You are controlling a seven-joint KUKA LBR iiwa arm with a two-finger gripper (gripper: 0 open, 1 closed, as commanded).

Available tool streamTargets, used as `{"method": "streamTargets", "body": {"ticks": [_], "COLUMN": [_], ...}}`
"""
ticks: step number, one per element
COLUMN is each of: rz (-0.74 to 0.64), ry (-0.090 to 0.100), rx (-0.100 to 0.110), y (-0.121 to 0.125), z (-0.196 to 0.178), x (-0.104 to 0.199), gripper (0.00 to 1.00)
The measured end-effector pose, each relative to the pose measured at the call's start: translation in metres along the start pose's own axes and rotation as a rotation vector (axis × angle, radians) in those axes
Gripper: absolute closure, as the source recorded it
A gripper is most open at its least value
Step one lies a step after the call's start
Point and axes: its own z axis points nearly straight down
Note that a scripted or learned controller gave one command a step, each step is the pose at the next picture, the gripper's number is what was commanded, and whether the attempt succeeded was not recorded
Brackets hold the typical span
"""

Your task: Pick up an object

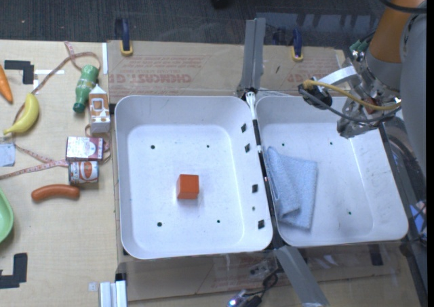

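An orange block [188, 186] sits near the middle of the left bin [146, 183], while a blue-grey cloth [293, 187] lies crumpled in the right bin [359, 183]. The gripper [351, 127] hangs over that bin's far side; whether it is spread or closed cannot be told.

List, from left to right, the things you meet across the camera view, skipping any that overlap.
Banana → green bottle → orange block in the left bin → blue cloth in the right bin.
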Motion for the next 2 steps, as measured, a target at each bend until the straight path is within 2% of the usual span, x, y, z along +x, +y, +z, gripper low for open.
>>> {"method": "streamTargets", "body": {"ticks": [1,2], "rz": [-0.022,-0.051], "ry": [0.000,0.002], "rx": [0.001,0.000], "y": [0.037,0.048], "z": [0.028,-0.047], "x": [0.003,-0.009], "gripper": [1.00,1.00]}}
